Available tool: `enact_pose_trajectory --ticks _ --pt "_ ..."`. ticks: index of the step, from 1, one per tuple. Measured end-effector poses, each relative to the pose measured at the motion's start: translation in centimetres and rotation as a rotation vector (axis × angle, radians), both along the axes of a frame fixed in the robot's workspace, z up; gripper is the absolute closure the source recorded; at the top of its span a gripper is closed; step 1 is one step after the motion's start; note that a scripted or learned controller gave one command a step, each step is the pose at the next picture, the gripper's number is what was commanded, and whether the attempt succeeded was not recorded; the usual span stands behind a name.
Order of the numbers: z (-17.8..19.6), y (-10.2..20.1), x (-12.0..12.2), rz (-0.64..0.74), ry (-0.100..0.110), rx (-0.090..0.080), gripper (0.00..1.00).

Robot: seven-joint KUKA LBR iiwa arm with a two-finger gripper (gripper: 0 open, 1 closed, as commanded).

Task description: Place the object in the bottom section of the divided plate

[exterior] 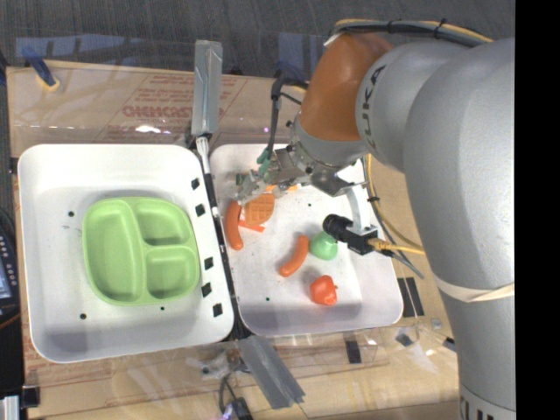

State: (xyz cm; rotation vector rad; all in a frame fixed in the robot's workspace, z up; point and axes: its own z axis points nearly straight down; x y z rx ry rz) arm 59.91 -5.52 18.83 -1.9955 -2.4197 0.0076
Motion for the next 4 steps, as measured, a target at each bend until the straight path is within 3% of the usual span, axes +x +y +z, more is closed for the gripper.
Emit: enact_pose_trajectory --ticks 1,2,3,4 --pt "-0.1 6.7 -2.7 0.255 0.004 0.002 1.0" --pt "0.0 14.7 -2.5 0.405 -0.001 0.001 1.0" --pt "2.0 21.5 -4.1 0.18 0.0 -0.001 1.0" --pt "2.0 21.5 -4.1 0.18 0.0 -0.001 0.0"
